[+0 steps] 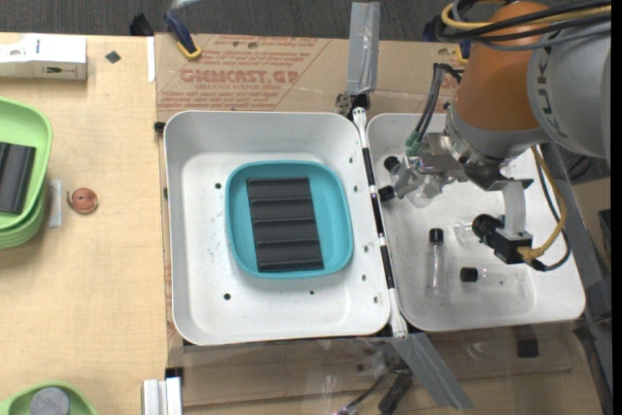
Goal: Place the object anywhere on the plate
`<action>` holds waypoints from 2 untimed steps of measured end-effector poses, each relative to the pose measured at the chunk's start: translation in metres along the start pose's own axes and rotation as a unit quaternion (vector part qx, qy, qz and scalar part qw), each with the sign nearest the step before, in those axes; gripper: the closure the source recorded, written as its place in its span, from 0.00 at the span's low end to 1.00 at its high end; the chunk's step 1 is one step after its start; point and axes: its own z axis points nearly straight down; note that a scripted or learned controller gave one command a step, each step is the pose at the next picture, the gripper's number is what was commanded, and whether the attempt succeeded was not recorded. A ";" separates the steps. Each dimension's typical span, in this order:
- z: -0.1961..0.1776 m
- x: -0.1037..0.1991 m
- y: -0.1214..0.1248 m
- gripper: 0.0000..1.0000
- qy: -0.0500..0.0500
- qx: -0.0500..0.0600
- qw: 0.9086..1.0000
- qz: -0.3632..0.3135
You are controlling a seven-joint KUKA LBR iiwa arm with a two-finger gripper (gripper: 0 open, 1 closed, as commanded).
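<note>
Arm: the grey arm (544, 44) with its orange band comes in from the right and bends down over the right bin, cables looping off it.
Gripper: the gripper (420, 182) hangs low over the left part of the right bin, close to the divider between the two bins. From where I stand the wrist covers it, so I cannot tell how it is set or whether anything is in it.
Object: a small clear vial (436, 258) with a dark cap lies on its side on the floor of the right bin, cap end pointing away from me. It looks slim, see-through and glassy against the white. It sits below the gripper and apart from it.
Other bits: a small black piece (469, 275) lies just beside the vial, to its right.
Plate: the teal plate (240, 219), squarish with rounded corners, sits in the middle of the left bin. A dark ribbed block (284, 224) lies on it.
Left bin: the white left bin (194, 296) holds the plate.
Right bin: the white right bin (544, 301) holds the vial and the black piece.
Bench: a green tray (29, 136) sits at the far left of the wooden bench (87, 306), well apart from both bins.
</note>
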 end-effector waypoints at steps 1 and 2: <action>0.000 0.038 -0.033 1.00 0.000 0.000 0.995 -0.095; 0.000 0.038 -0.032 0.00 0.000 -0.001 0.995 -0.095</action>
